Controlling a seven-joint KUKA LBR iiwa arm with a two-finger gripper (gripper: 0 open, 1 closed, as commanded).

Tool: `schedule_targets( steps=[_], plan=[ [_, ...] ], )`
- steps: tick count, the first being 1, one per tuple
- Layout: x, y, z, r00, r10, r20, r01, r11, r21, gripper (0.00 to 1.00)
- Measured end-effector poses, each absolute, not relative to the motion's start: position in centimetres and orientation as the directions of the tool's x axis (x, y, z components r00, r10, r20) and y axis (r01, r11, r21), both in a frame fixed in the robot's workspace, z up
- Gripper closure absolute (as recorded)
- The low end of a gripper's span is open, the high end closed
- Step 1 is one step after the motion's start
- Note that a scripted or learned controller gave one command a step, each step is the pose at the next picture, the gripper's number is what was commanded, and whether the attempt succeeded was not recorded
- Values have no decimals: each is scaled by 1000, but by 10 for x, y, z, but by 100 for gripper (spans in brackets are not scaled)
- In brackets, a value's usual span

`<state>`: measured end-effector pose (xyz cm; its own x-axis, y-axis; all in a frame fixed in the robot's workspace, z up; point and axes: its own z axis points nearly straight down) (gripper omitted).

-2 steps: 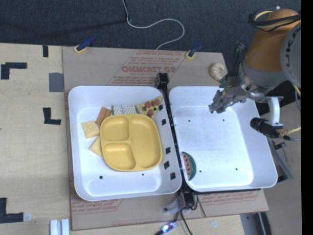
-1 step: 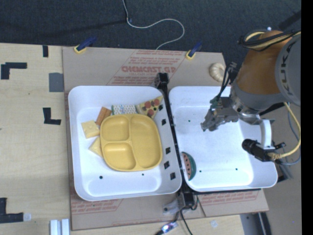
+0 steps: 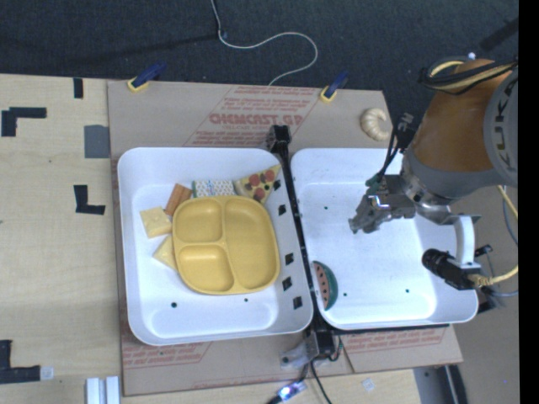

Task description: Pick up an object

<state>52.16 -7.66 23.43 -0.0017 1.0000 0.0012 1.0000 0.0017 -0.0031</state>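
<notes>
Dark blue-grey carpeted floor [image 3: 101, 23] fills the top of the view, with a thin white cable [image 3: 269, 40] looping across it. Below it sits a light wooden bench [image 3: 50, 251] marked with black tape strips [image 3: 24, 118] and a grey square patch [image 3: 96, 140]. A brown cardboard sheet with red printed lettering [image 3: 253, 118] lies on the bench, pinned at its far edge by two blue-and-yellow clamps [image 3: 146, 77], one near each corner. A small beige knobbly lump [image 3: 376, 123] rests near the sheet's far right corner. Lighting is even, shadows soft.
</notes>
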Motion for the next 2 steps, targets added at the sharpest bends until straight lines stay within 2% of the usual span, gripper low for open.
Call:
schedule_targets(
  steps=[1,2],
  plan=[
    [528,-88,225,-1,1000,0,1000,1,-4,100],
    [514,-78,221,-1,1000,0,1000,1,-4,100]
  ],
)
